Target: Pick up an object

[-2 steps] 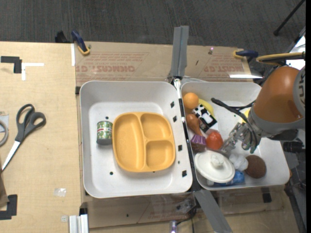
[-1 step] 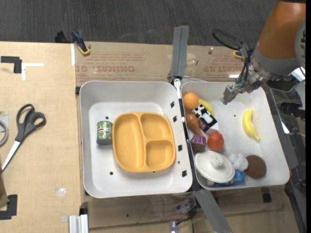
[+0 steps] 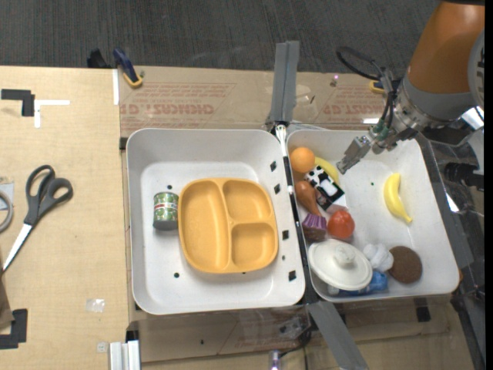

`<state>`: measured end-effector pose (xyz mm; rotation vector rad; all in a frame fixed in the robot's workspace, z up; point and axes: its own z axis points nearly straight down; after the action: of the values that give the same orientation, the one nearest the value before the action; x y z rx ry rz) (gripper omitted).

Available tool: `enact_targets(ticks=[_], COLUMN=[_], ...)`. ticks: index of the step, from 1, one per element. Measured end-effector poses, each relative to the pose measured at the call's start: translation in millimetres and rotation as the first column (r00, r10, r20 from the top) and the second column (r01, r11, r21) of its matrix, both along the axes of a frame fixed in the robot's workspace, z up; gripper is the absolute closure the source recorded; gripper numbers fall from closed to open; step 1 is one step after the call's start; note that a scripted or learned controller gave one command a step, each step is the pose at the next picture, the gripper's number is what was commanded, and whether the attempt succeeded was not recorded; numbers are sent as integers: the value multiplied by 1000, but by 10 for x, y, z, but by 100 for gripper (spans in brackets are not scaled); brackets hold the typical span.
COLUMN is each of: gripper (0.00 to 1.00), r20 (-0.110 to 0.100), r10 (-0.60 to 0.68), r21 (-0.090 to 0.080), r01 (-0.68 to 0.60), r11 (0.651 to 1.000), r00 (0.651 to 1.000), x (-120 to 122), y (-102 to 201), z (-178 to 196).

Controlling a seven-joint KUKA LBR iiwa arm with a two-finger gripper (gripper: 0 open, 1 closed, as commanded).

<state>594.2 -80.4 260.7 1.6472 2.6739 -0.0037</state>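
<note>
My gripper (image 3: 349, 160) hangs over the upper middle of the right bin (image 3: 431, 168), at the end of the grey arm with the orange band (image 3: 445, 37). It is just right of a black-and-white checkered block (image 3: 323, 185) and an orange (image 3: 302, 159). A small yellow banana (image 3: 395, 197) lies to its lower right. Below it are a red tomato (image 3: 340, 223), a purple piece (image 3: 314, 224), an orange carrot-like piece (image 3: 306, 196), a white lidded bowl (image 3: 340, 263) and a brown ball (image 3: 404, 263). I see nothing held.
The left bin (image 3: 146, 268) holds a yellow divided plate (image 3: 229, 224) and a small green can (image 3: 165, 210). Scissors (image 3: 35, 203) lie on the bench at far left. A blue clamp (image 3: 127, 66) sits behind the left bin.
</note>
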Motion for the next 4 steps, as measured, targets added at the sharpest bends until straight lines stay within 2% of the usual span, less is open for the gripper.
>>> enact_targets(ticks=[1, 2, 3, 4], gripper=[0, 0, 100, 100], r20=[-2, 6, 6, 7], r10=[-105, -107, -104, 237], r21=[0, 0, -2, -3], r01=[105, 107, 104, -237], r11=[994, 994, 995, 972], r00=[994, 994, 995, 972], x=[222, 610, 613, 662], y=[159, -308, -305, -1403], z=[-695, -1490, -1397, -1040])
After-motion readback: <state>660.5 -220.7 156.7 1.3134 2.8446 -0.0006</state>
